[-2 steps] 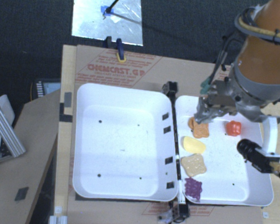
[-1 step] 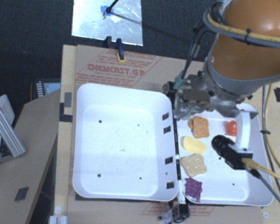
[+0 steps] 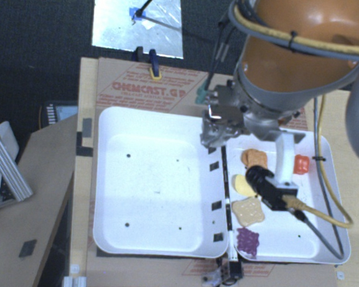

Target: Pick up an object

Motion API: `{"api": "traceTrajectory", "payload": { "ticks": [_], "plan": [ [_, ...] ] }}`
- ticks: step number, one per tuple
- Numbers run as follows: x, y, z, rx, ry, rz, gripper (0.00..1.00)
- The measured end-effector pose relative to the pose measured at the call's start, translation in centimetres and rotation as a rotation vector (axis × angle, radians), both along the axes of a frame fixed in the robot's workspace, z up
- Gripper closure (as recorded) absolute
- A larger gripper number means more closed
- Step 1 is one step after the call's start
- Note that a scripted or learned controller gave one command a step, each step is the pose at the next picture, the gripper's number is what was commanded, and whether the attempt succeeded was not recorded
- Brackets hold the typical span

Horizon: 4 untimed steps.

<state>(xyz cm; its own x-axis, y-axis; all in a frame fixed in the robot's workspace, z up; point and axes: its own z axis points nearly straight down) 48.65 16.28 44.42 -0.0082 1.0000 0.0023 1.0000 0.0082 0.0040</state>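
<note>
From the camera view above the worktop, the grey arm with its orange band reaches in from the right, its jaws (image 3: 212,136) low over the back of the divider between the two shallow white bins. Whether they are wide or narrow I cannot tell; nothing shows between them. The candidates lie in the right-hand white bin (image 3: 335,184): an orange-brown piece (image 3: 254,157), a small red block (image 3: 301,164), a pale yellow disc (image 3: 243,186), a tan toast-like slab (image 3: 248,211) and a purple lumpy piece (image 3: 248,241). Risk: the jaws appear nearer the bin wall than any object, so closing here may catch plastic rim or nothing.
</note>
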Motion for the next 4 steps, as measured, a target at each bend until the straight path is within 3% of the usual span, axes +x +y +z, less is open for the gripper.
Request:
{"api": "traceTrajectory", "payload": {
  "ticks": [1, 2, 3, 4],
  "plan": [
    [3.4, 1.1, 6.1, 0.000, -0.003, -0.002, 1.00],
    [1.2, 5.3, 9.2, 0.000, 0.000, 0.000, 1.00],
    [-0.1, 7.3, 9.1, -0.001, 0.003, -0.002, 1.00],
    [0.0, 7.2, 9.1, -0.001, 0.003, -0.003, 0.00]
  ]
}}
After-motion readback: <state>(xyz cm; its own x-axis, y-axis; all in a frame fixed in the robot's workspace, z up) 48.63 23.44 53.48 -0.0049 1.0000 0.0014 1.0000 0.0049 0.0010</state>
